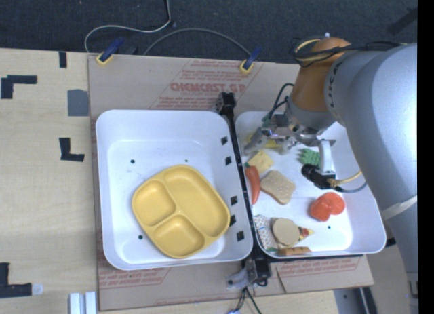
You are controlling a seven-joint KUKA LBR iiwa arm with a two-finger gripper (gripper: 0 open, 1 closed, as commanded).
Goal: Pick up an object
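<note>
My gripper point(271, 138) hangs low over the far left part of the right bin point(363, 228), under the orange band point(315, 82) of the arm. Right below it lies a pale yellow food piece point(261, 162). An orange carrot point(253, 184) lies along the bin's left wall. A tan bread slice point(279, 187) sits beside the carrot, and a red tomato point(327, 206) lies to the right. A round sandwich point(285, 232) rests near the front wall. A green piece point(310, 157) shows partly behind a black cable.
The left bin point(119, 136) holds a yellow divided plate point(180, 209). A black divider point(235, 170) runs between the bins. The grey arm point(380, 123) covers the right bin's far right side. A black cable point(322, 178) loops over that bin's middle.
</note>
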